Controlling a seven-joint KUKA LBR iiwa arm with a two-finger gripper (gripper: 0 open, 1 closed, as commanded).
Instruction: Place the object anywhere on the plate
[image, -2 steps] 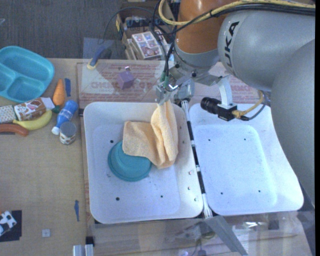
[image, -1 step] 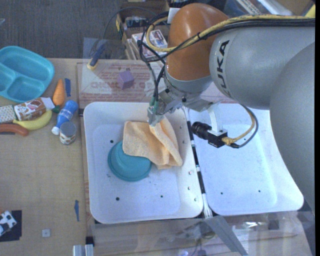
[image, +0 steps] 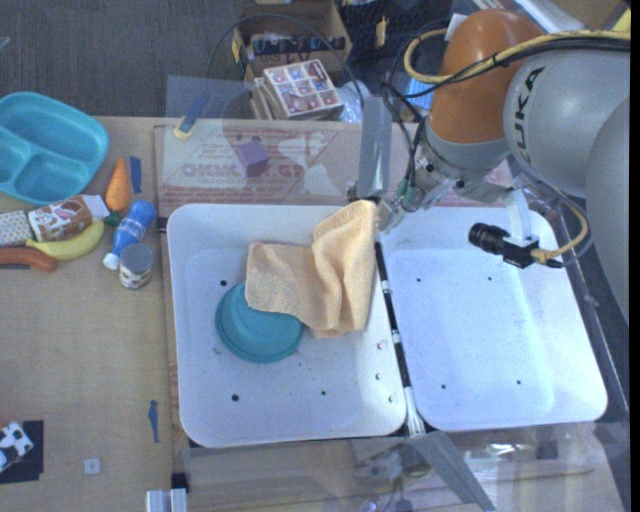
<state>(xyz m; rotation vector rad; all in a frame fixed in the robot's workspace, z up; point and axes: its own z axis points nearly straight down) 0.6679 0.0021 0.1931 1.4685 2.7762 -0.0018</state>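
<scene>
The yellow cloth (image: 318, 272) lay in the left bin (image: 200, 400), a bit up from the middle. Its lower left part rested over the top of the blue plate (image: 257, 330), which peeked out at about 7 o'clock from the cloth. Its top right corner was lifted up toward 1 o'clock, by the wall between the two bins. The gripper (image: 385, 213) was right at that raised corner. It looked to be pinching the cloth there, but the tips were too small to be sure. So the cloth already touched the plate, yet much of it hung off to the right. The job looked partly done. The cloth likely needed to be let go and left sitting on the plate. The right bin (image: 500, 330) sat at 3 o'clock.
</scene>
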